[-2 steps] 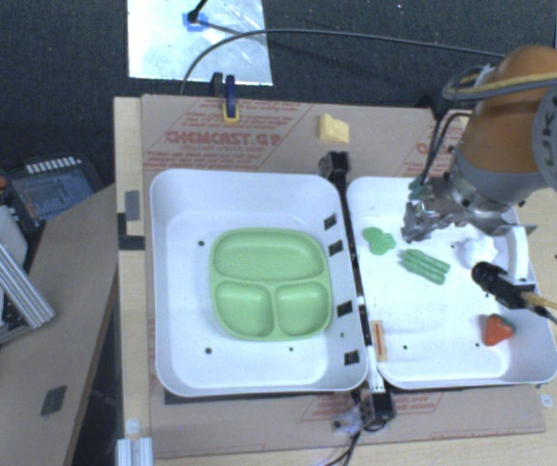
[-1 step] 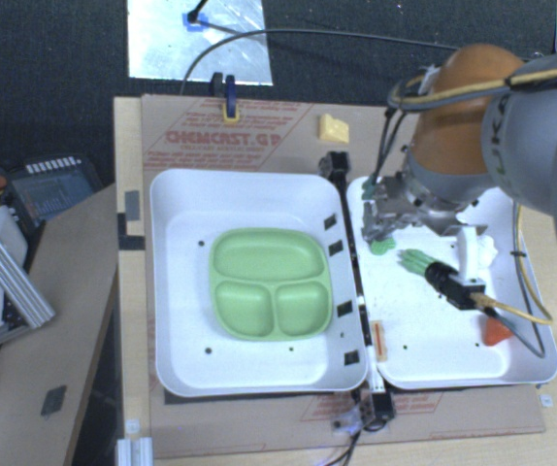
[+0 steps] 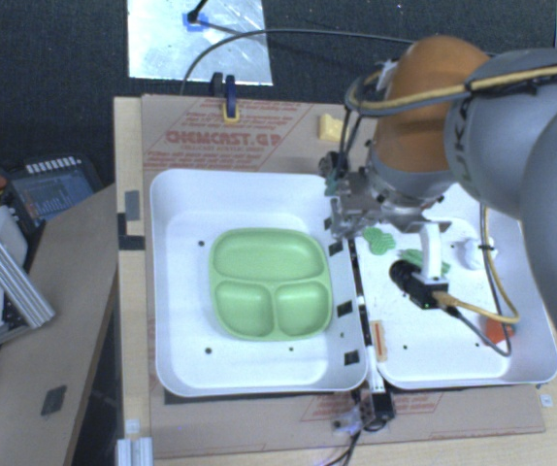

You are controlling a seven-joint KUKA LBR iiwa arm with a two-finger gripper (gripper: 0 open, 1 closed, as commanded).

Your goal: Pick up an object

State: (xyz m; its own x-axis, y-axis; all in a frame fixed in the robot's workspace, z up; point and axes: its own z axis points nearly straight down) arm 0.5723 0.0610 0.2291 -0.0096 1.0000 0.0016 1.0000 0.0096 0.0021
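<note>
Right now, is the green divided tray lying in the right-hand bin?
No. The green divided tray lies flat in the left bin, across the divider from the right bin.

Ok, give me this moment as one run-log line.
arm: over right bin | gripper: low near divider, grasp unconfirmed | nearby: green pieces | left bin: green tray

I'm looking down on a robotics lab bench: two white bins [image 3: 259, 187] sit on a cardboard sheet [image 3: 211, 134] clipped to the tabletop [image 3: 75, 289], cables [image 3: 259, 39] trail across dark carpet [image 3: 46, 66], and a handheld control pendant [image 3: 50, 194] lies beside aluminium framing [image 3: 7, 270].
</note>
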